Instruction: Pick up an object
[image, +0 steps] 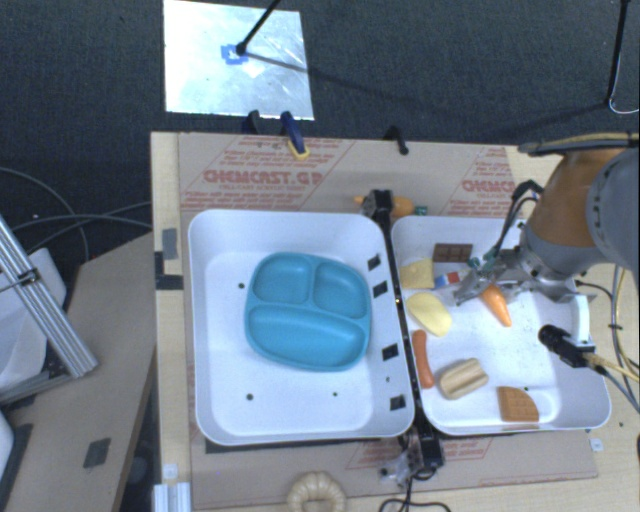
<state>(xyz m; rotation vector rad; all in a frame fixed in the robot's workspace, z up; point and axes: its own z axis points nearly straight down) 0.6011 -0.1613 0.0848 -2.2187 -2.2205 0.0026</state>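
At right-centre of frame, in right bin (590, 405), gripper (487, 288) low over orange carrot (497, 305); touching or gripping, cannot tell; blue plate (308, 309) in left bin (215, 300)

A robotics lab, by the look of it: two shallow white plastic bins (215, 300) sit on a worktop (260, 170) sheeted in printed brown protective paper, clamped at the far edge. Loose black cables (60, 215) trail over dark carpet (80, 80), and a bare aluminium frame rail (45, 310) stands well left of the jaws.
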